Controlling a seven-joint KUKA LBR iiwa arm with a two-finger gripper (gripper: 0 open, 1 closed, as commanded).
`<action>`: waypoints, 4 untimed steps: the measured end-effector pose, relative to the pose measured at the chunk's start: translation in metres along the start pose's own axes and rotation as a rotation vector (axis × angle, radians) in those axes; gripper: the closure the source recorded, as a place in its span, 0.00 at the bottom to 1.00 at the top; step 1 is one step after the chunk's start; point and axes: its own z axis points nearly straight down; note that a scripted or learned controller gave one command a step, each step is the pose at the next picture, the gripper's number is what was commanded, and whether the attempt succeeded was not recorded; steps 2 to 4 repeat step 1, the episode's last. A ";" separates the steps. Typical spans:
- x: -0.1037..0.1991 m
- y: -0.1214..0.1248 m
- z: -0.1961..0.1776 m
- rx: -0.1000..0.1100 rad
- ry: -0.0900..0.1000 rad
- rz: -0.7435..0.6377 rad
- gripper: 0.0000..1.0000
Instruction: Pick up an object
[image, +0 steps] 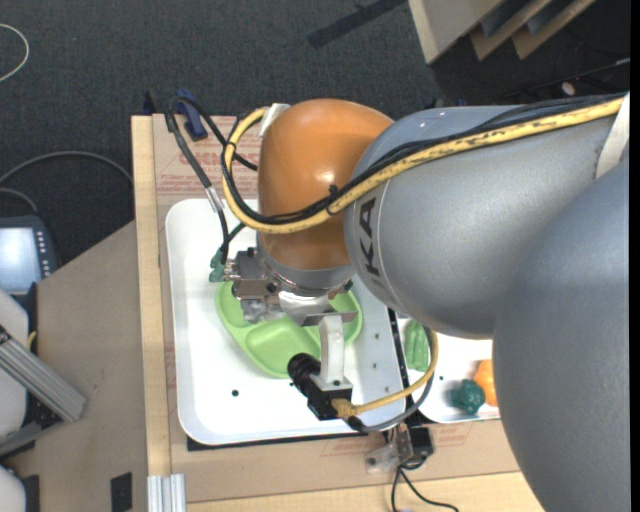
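Observation:
A light green, bowl-like plastic object lies in the left white bin, partly under my wrist. My arm reaches in from the right, and its orange band and grey wrist cover the bin's middle. The gripper points down over the green object, hidden beneath the wrist flange. In the right bin lie a teal object, an orange object at the arm's edge and a light green piece.
A black connector with a yellow cable hangs off the wrist over the left bin's front. The bins sit on a bench with its edge at the left. Grey equipment stands beyond that edge.

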 end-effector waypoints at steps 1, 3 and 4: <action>-0.084 0.029 -0.035 -0.003 -0.007 0.022 1.00; -0.084 0.029 -0.035 -0.003 -0.007 0.022 1.00; -0.084 0.029 -0.035 -0.003 -0.007 0.022 1.00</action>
